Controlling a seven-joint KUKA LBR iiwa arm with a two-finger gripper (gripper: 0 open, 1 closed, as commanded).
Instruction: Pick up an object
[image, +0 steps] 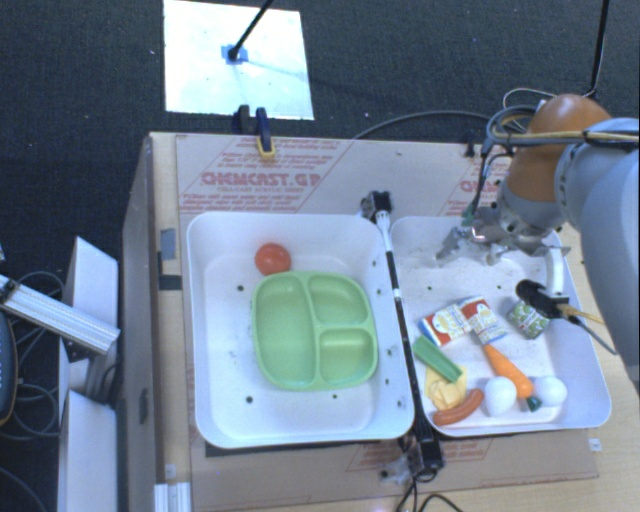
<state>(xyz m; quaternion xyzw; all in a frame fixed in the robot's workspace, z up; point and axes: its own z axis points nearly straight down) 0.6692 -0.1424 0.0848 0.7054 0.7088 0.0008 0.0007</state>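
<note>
Gripper (478, 243) over toy-filled right bin (590, 400)

You look down from a single fixed camera mounted above the bench (300, 165), tilted at a slant from its near side, far enough back to take in both white bins: the left bin (215, 330) and the right bin (585, 385). The dark floor (70, 100) lies beyond the bench. The arm (590, 190) enters from your right.

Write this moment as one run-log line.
arm: over right bin rear | gripper: above bare floor | carrot: untouched | left bin: green tray, tomato
</note>
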